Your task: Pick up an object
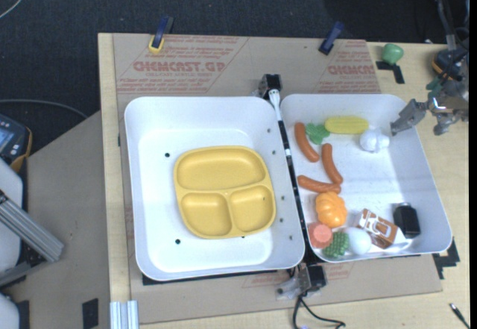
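Seen from above at a slant: a brown bench (223,59) bearing two shallow white bins side by side. In the left bin (149,193) — a yellow divided plate (223,191) with three compartments, lying flat near the middle. In the right bin (425,186) — a scatter of toy food and small items. Along the far side, a yellow corn cob (346,124) with a green leafy piece (317,133) touching its left end, and a white ball (370,142) just to the right. Left of those, an orange sausage (304,140) lying lengthwise; a second sausage (331,163) nearer and to the right; a third sausage (318,184) lying crosswise just nearer. At the near left corner, an orange pumpkin-like toy (331,209), a small pink disc (321,234), a green broccoli-like piece (339,245) and a white round object (358,241), all clustered close together. Right of them, a brown-and-white packet (379,227) and a black block (406,219). Gripper (406,117) at the far right rim of the right bin, reaching in from the right edge, well apart from most objects and nearest the white ball; nothing visible between the fingers, which look spread apart. Blue clamps (332,36) at the bench's far edge.
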{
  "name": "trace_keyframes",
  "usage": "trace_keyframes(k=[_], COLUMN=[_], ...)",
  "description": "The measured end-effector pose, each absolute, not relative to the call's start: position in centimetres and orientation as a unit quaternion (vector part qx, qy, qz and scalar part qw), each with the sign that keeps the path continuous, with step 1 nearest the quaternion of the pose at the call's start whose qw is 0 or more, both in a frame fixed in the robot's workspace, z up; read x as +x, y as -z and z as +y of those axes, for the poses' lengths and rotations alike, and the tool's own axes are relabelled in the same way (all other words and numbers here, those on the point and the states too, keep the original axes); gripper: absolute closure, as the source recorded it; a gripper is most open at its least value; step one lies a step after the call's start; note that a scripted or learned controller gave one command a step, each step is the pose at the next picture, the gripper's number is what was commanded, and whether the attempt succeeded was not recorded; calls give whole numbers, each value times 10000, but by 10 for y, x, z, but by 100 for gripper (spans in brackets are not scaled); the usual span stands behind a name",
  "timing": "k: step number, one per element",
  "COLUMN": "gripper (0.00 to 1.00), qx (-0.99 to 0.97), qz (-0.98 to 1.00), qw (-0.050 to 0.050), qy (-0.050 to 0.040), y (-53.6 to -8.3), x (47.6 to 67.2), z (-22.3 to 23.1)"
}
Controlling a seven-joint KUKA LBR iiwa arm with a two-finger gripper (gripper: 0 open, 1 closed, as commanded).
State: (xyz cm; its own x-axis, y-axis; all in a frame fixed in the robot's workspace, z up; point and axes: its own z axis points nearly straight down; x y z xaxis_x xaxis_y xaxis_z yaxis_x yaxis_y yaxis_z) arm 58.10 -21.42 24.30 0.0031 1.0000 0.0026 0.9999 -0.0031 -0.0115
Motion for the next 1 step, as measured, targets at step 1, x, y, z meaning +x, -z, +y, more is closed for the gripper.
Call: trace_keyframes(k=[1], gripper=[0], qx=[-7072], qz=[-7071], qw=[-5], qy=[0], y=[-250], x=[584], z=[-214])
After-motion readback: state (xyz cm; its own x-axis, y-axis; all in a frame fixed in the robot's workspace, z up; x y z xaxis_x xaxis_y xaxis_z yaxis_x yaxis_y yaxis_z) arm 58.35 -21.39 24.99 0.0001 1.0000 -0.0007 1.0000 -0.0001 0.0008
